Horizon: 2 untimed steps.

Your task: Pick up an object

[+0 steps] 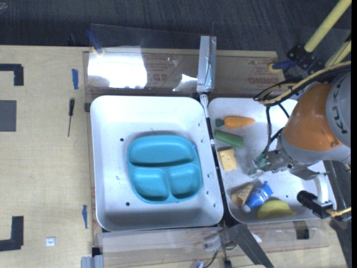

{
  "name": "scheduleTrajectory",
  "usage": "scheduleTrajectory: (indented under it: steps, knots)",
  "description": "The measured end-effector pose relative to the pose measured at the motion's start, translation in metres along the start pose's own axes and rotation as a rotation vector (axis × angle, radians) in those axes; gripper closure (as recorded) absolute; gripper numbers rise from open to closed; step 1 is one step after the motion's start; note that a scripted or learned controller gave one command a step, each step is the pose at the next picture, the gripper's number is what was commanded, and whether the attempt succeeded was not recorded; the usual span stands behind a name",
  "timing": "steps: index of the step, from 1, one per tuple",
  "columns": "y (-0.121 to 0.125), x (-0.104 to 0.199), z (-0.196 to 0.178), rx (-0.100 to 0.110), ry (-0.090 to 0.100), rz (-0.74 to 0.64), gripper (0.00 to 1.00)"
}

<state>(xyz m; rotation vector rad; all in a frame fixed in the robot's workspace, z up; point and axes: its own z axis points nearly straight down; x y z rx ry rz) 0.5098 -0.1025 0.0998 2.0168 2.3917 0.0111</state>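
Objects in the right bin (290, 106) — carrot (239, 121), green stick (230, 139), yellow block (227, 159), blue bottle (257, 196), banana (275, 208) — appear light, rigid and smooth, best pinched across their narrow middles, while gripper (262, 162) hovers mid-bin, jaw state indeterminate.

Divided tray (164, 167) lies in left bin (106, 121); carrot (239, 122) in right bin (245, 214).

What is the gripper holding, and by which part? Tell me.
It cannot be told: the gripper sits low in the right bin near the cheese block, with no object seen in it.
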Motion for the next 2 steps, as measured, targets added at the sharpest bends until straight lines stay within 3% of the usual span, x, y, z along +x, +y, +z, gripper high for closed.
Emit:
scheduleTrajectory:
  steps: [1, 2]
  knots:
    - [0.000, 0.000, 0.001, 0.001, 0.000, -0.001, 0.00]
    - [0.069, -0.042, 0.014, 0.009, 0.002, 0.153, 0.00]
